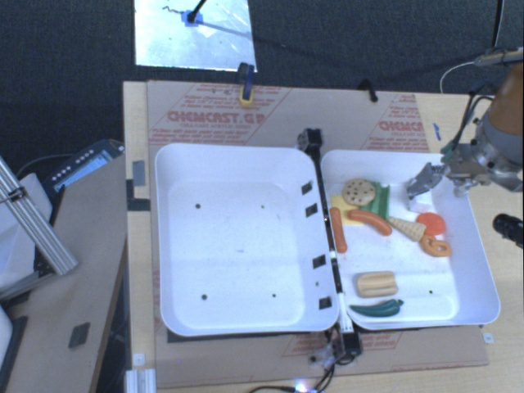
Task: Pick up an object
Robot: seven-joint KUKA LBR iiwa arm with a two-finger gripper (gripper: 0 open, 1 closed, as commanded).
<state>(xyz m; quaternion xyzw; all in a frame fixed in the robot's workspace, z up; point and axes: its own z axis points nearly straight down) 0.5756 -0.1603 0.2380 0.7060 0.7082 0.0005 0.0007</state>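
The right bin point(479, 293) holds several toy foods. A round cookie point(358, 191) lies next to a green piece point(381, 200), with an orange sausage point(370, 219) and a thin orange stick point(336, 229) nearby. Also in the bin are an ice-cream cone point(408, 228), a red tomato point(432, 222), a pretzel point(436, 247), a bread roll point(376, 283) and a dark green pepper point(377, 307). My gripper point(426, 182) hangs over the bin's far right part, just above the tomato and cone. Nothing is visibly held.
The left bin point(176, 301) sits beside the right one, with black clips point(315, 211) along the shared wall. Brown cardboard point(213, 113) lies under both bins. A shiny sheet point(192, 23) lies beyond the bench. Cables hang at the right.
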